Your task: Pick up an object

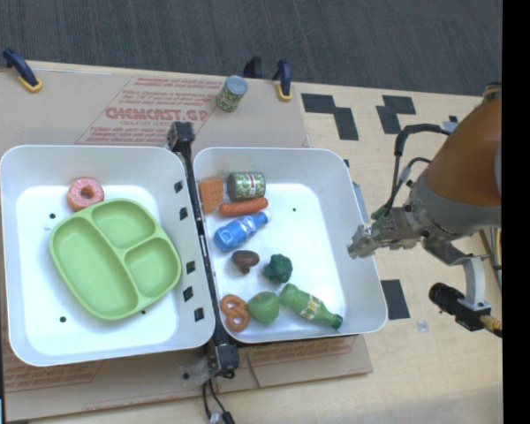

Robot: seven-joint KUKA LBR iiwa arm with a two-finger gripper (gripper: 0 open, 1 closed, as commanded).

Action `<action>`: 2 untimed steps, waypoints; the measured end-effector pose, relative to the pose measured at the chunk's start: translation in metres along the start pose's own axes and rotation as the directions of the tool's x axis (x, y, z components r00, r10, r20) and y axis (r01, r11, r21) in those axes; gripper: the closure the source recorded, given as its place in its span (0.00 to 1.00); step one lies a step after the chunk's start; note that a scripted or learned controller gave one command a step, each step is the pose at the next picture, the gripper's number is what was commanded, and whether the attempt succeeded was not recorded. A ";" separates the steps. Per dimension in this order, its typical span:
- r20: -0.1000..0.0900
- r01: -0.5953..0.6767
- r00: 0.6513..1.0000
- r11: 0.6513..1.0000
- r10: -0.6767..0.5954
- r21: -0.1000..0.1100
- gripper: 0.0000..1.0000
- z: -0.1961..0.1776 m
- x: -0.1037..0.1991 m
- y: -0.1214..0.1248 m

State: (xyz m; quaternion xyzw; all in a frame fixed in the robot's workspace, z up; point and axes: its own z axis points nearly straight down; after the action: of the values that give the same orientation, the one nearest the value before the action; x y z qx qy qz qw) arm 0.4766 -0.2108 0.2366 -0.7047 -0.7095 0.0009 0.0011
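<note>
The right bin point(327, 184) holds several small items: a green can point(246, 185), an orange cracker point(211, 193), a carrot point(244, 207), a blue bottle point(239, 230), a brown lump point(245, 260), a broccoli floret point(278, 268), a green pear point(262, 307), a pretzel point(233, 307) and a green bottle point(310, 306). My gripper point(364, 241) hangs over the right rim of this bin, apart from all the items, with nothing seen in it.
The left bin point(26, 170) carries a green divided plate point(115, 256) and a pink donut point(86, 193). A small can point(231, 94) lies on the cardboard behind the bins. Clamps point(283, 78) stand along the back edge.
</note>
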 end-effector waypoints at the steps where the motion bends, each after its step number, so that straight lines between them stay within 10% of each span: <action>1: 0.002 -0.001 1.000 1.000 0.001 -0.006 1.00 -0.025 -0.001 0.001; 2: 0.000 0.000 1.000 1.000 0.000 0.000 1.00 0.004 0.000 0.000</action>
State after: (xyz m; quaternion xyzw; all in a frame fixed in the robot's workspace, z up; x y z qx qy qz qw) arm 0.4766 -0.2108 0.2330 -0.7047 -0.7095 0.0009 0.0009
